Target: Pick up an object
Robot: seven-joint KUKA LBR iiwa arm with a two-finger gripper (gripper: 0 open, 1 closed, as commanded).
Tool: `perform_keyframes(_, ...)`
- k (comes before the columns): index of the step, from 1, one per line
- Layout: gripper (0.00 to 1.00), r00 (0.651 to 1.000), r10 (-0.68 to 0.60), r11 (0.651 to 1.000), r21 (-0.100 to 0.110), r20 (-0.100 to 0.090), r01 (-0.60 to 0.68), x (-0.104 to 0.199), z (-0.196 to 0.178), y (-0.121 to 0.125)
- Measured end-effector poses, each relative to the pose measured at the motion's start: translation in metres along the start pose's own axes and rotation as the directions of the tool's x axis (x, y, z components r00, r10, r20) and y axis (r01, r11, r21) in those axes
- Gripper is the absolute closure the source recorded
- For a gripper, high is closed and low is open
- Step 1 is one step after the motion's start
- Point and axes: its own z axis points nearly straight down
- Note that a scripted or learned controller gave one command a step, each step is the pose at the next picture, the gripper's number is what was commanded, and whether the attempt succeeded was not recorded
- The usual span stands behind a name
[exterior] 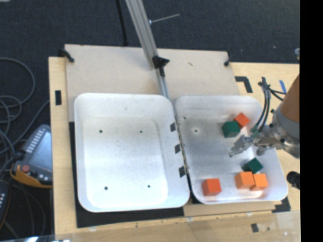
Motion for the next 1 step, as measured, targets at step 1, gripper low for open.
perform_keyframes(1,0.0,1.0,-0.007,1.0,0.007,-0.001,0.007,-0.0081,0.1256,0.0963)
